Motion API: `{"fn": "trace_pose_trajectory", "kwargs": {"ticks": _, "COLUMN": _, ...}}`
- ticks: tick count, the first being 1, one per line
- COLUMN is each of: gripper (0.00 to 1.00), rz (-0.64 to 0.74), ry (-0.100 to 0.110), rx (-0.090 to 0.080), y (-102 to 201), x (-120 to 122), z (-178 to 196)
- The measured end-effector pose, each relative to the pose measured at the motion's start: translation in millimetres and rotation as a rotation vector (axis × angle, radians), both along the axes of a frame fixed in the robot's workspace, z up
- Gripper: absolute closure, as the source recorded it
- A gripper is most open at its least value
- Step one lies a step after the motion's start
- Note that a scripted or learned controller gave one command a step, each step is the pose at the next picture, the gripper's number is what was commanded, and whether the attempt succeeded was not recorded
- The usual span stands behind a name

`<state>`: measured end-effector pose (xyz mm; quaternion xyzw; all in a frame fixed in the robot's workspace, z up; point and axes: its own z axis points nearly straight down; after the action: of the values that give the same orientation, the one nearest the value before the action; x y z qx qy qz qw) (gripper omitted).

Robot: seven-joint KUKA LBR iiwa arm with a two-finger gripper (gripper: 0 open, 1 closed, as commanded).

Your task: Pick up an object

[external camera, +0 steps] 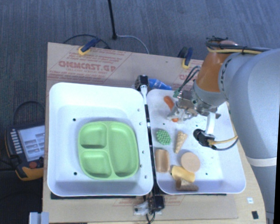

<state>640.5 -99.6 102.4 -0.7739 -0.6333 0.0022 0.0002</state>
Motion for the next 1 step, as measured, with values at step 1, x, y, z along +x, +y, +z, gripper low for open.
{"fn": "trace_pose_trajectory", "kwargs": {"ticks": 1, "gripper": 1.0, "rz": 0.264, "ry": -0.005, "rx": 0.0, "y": 46.3, "x": 28.3, "z": 145.2}}
